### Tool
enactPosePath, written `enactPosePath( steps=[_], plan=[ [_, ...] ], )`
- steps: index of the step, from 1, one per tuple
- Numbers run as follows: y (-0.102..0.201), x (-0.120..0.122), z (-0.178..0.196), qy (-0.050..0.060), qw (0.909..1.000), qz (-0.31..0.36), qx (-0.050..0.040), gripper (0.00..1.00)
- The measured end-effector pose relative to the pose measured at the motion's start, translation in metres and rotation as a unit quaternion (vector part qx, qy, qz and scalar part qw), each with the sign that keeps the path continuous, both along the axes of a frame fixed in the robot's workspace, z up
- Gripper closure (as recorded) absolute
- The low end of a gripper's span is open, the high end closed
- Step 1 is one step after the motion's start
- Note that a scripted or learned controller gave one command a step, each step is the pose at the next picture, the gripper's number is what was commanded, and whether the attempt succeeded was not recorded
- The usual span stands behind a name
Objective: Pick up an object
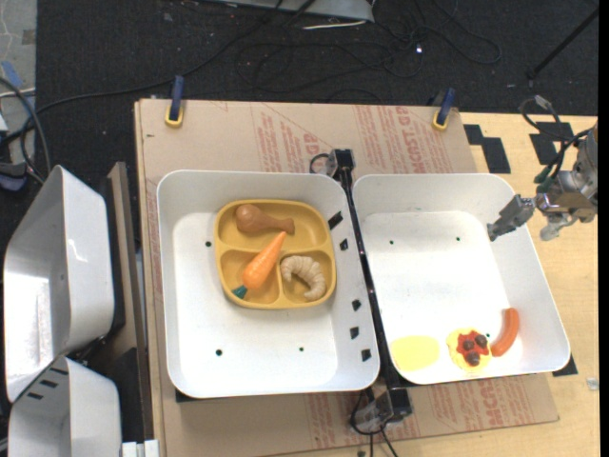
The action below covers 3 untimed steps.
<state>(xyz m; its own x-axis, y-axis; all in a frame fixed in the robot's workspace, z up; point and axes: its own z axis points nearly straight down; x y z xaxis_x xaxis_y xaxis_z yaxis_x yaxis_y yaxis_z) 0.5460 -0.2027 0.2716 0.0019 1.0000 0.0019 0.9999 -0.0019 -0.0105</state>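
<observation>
My gripper [529, 221] hovers over the right rim of the right bin [428, 193], reaching in from the right; it is open with nothing between its fingers. Along that bin's front edge lie a flat yellow disc [415, 352], a small red and orange toy food piece [469, 347] and an orange sausage [505, 331], all well in front of the gripper. In the left bin [190, 350] a yellow sectioned plate [228, 255] carries a brown drumstick [264, 220], an orange carrot [264, 261] and a pale curled shrimp [304, 274].
The bins stand on a cardboard sheet [381, 131] held by two yellow clamps [175, 112] at the back. White containers [52, 265] stand off the bench at the left. Cables run across the dark floor behind.
</observation>
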Motion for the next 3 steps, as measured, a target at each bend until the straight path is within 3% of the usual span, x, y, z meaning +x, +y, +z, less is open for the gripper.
enactPosePath(
  steps=[1,3],
  plan=[
    [0.001,0.002,0.006,-0.005,1.0000,0.002,-0.0012,0.00],
    [0.003,0.005,-0.114,-0.003,1.0000,0.001,-0.0004,0.00]
  ],
)
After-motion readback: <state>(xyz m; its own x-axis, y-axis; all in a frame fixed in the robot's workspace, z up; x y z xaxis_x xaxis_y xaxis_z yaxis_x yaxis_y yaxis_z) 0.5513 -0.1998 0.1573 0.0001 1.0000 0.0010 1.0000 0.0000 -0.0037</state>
